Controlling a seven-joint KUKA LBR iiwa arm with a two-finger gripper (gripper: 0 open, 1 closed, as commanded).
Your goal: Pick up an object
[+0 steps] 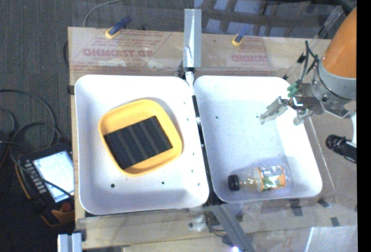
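Observation:
A small plastic bottle (259, 178) with a black cap and a colourful label lies on its side near the front edge of the right bin (232, 129). A yellow dish (140, 136) holding a black ridged pad rests in the left bin (93, 94). My gripper (284, 116) hangs over the right bin's far right part, well behind the bottle and apart from it. Its fingers (270, 112) are spread open with nothing between them.
The grey arm with its orange band (343, 51) comes in over the right bin's right wall. A metal divider post (192, 36) stands behind the seam between the bins. Cables and a tablet (49, 172) lie on the floor at left.

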